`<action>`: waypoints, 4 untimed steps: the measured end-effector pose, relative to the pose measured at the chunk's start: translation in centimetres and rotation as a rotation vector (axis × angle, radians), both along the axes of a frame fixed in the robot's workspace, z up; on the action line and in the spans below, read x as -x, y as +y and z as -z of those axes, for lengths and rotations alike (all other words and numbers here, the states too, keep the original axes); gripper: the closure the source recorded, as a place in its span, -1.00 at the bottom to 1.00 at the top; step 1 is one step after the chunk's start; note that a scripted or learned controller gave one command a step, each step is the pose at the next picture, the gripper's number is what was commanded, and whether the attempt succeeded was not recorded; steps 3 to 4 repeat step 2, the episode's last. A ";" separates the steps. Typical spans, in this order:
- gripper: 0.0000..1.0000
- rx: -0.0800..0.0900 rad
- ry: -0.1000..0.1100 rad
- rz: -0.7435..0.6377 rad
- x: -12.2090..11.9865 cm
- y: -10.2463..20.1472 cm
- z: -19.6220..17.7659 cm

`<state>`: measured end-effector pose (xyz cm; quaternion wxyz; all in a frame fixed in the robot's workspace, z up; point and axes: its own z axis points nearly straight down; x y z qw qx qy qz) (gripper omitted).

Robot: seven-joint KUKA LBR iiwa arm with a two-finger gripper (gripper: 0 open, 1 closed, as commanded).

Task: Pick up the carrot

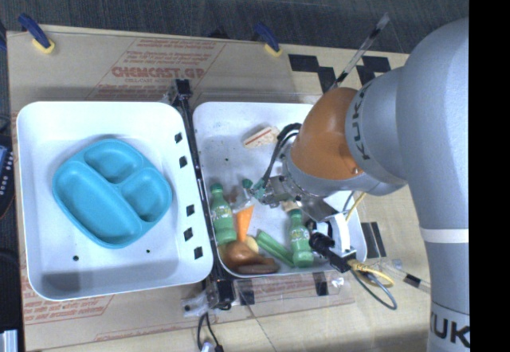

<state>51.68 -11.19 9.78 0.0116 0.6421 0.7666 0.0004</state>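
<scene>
The carrot (pixel 244 221) is a short orange piece lying in the right bin (pixel 231 123), near its front, between a green bottle (pixel 222 216) on its left and other green items on its right. My gripper (pixel 263 189) hangs low over the bin, just above and to the right of the carrot's upper end. The orange band and wrist of the arm (pixel 331 143) hide most of the gripper. Whether it touches the carrot cannot be made out.
A second green bottle (pixel 299 237), a green stick-like piece (pixel 273 247) and a brown lump (pixel 247 260) crowd the right bin's front. A beige block (pixel 260 136) lies near its back. The left bin (pixel 48 123) holds a blue divided plate (pixel 111 191).
</scene>
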 end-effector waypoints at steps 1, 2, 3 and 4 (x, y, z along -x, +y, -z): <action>1.00 -0.004 0.014 -0.017 0.2 0.2 -0.7; 1.00 -0.017 0.021 0.190 -1.3 8.9 -9.5; 1.00 -0.017 0.021 0.190 -1.3 8.9 -9.5; 1.00 -0.017 0.021 0.190 -1.3 8.9 -9.5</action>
